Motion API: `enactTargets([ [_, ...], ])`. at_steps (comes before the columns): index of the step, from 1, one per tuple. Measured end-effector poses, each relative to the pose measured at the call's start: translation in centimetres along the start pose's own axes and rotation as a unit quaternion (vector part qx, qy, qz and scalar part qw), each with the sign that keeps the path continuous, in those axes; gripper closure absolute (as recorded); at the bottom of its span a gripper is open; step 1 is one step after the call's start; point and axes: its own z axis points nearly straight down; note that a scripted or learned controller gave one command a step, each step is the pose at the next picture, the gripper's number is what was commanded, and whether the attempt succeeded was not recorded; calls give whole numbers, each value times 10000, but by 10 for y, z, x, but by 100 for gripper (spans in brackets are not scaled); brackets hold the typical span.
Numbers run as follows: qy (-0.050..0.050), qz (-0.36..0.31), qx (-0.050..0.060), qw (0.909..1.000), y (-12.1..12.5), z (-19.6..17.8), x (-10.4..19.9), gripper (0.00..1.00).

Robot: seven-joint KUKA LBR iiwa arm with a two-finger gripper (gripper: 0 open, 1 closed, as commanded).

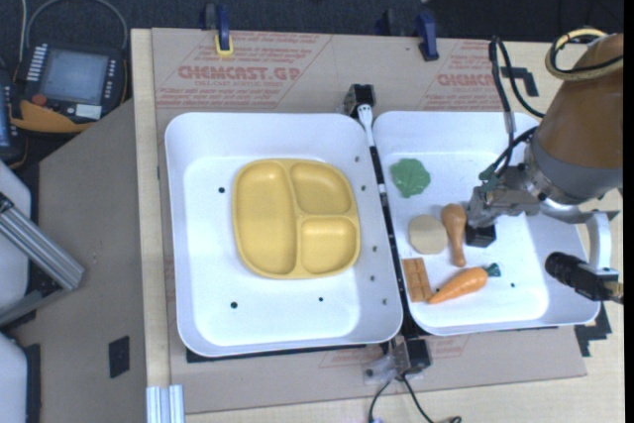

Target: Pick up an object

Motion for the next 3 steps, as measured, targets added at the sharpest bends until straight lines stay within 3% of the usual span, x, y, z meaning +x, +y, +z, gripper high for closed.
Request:
enactTargets([
  [1,-2,4,2,10000,-6,-52,-8,100],
  [2,0,-1,10,10000,-5,-65,-8,100],
  [3,19,-21,46,10000,-9,-62,49,100],
])
